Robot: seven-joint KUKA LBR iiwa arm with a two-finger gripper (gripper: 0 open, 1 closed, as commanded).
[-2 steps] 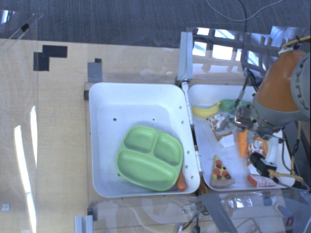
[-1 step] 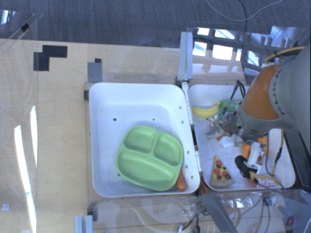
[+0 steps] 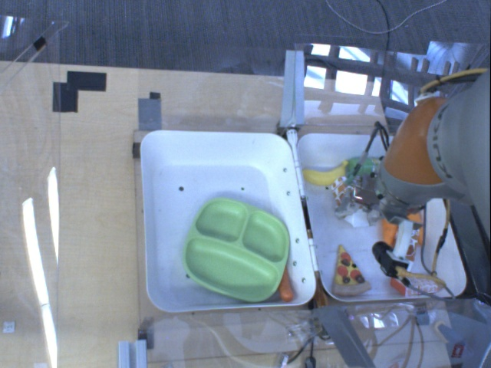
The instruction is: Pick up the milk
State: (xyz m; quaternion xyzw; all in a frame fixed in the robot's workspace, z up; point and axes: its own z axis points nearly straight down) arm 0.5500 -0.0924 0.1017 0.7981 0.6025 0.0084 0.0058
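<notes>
Gripper (image 3: 357,198) is low at centre-right of the frame, in the right bin (image 3: 318,278); its state I cannot tell. Milk (image 3: 404,244) unlifted, pick undone.

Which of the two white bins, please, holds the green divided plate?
The left white bin holds the green divided plate; the right white bin holds the yellow banana.

A robotics lab: a pale wooden table (image 3: 84,228) carries two shallow white bins (image 3: 157,205) in metal brackets (image 3: 292,87), with black tape marks (image 3: 75,89), clear shielding panels (image 3: 31,129), loose cable (image 3: 368,14) over grey carpet (image 3: 169,18), and toy food such as a pizza slice (image 3: 350,271).
</notes>
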